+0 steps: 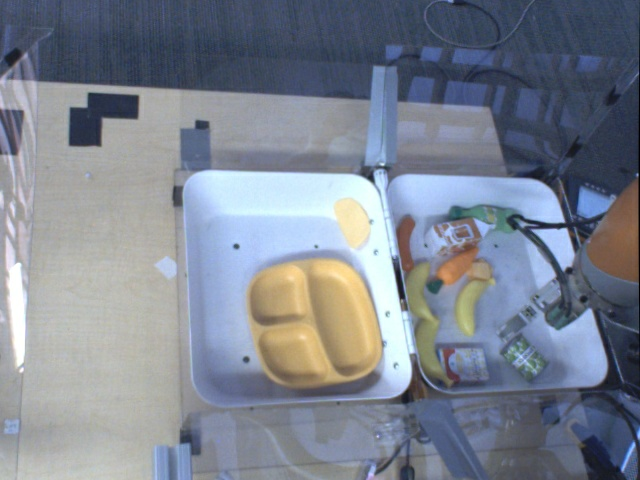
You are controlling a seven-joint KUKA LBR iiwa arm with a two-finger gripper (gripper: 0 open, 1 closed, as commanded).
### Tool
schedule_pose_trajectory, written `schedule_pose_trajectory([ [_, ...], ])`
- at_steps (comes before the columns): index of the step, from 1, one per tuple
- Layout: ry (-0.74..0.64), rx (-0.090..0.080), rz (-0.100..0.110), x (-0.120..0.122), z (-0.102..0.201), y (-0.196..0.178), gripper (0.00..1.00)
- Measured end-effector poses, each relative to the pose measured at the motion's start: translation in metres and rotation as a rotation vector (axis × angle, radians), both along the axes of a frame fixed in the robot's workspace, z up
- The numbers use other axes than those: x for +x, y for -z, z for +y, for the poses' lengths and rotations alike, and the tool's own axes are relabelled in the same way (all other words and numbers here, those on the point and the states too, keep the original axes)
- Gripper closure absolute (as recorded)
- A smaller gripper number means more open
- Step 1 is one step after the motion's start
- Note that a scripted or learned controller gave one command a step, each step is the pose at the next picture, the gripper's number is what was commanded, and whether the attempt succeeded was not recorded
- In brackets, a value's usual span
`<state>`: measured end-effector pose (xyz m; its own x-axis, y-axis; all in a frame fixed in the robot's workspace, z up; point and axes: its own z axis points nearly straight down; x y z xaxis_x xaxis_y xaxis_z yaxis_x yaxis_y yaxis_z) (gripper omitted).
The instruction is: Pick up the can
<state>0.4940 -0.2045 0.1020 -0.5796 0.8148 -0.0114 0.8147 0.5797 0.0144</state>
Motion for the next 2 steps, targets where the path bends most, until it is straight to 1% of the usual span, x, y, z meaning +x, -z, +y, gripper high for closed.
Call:
schedule_pose_trajectory([
  [1, -0.026, -0.003, 0.006, -0.003, 0.0, 0.012, 0.0],
  [2, -0.026, -0.002, -0.001, 0.0, 0.001, 0.0, 1.0],
])
